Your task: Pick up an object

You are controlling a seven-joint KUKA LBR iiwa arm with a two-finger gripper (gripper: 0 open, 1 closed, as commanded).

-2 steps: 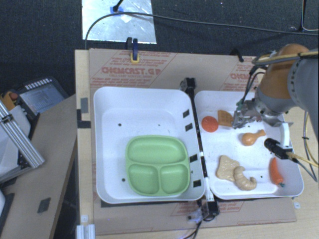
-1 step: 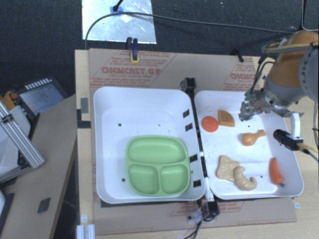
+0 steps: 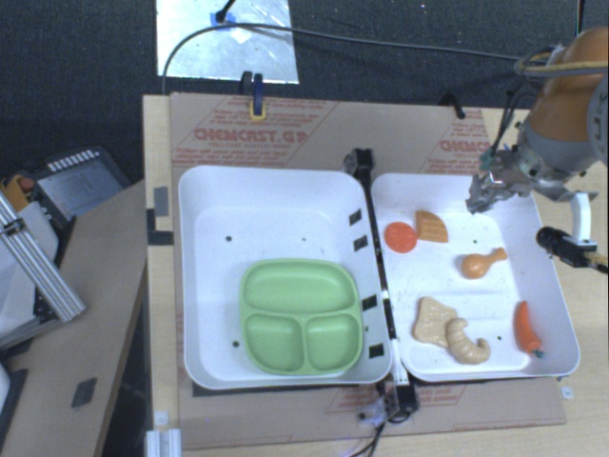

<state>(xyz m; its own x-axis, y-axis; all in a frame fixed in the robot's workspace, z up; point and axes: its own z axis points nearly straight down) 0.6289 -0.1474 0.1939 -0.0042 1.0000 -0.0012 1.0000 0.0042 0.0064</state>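
The right bin (image 3: 547, 284) holds several toy foods: a red-orange round slice (image 3: 401, 237), an orange wedge (image 3: 431, 227), an orange drumstick shape (image 3: 482, 262), a beige flat piece (image 3: 436, 320), a beige curved piece (image 3: 466, 344) and a carrot-like orange stick (image 3: 527, 327) by the right wall. My gripper (image 3: 482, 198) hovers over the far part of the right bin, right of the orange wedge, with nothing visible between its fingers.
The left bin (image 3: 209, 217) carries a green divided plate (image 3: 298, 314) in its near half. A black divider strip (image 3: 371, 246) runs between the bins. A grey device (image 3: 81, 184) and metal rail (image 3: 38, 265) sit off the bench at left.
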